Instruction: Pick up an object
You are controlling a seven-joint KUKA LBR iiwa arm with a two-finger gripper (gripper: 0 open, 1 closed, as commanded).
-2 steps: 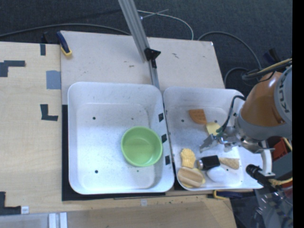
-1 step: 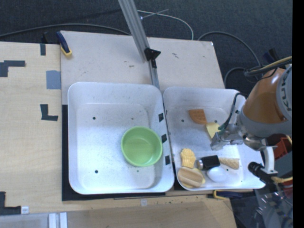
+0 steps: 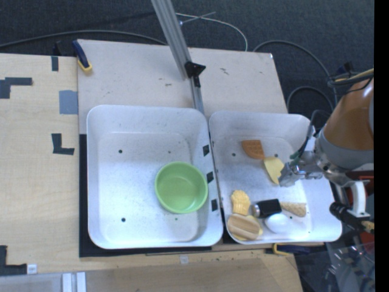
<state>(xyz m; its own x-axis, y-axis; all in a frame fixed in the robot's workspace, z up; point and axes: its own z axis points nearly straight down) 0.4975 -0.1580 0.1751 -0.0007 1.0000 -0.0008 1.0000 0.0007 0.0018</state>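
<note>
The right bin (image 3: 261, 121) holds several small items. An orange-brown slab (image 3: 253, 148) lies near its middle, with a yellow wedge (image 3: 272, 168) just below it. Along the front wall lie a yellow corn piece (image 3: 240, 202), a black object (image 3: 266, 208), a white rounded item (image 3: 278, 222), a tan bread roll (image 3: 244, 227) and a tan stick (image 3: 295, 210). My gripper (image 3: 290, 175) is low in the right bin, right at the yellow wedge's right edge. I see nothing lifted off the bin floor.
A green bowl (image 3: 181, 187) sits in the left bin (image 3: 121, 117), close to the wall between the bins. A grey pole (image 3: 173, 26) slants across the bench behind the bins. Cables lie on the dark floor at the back right.
</note>
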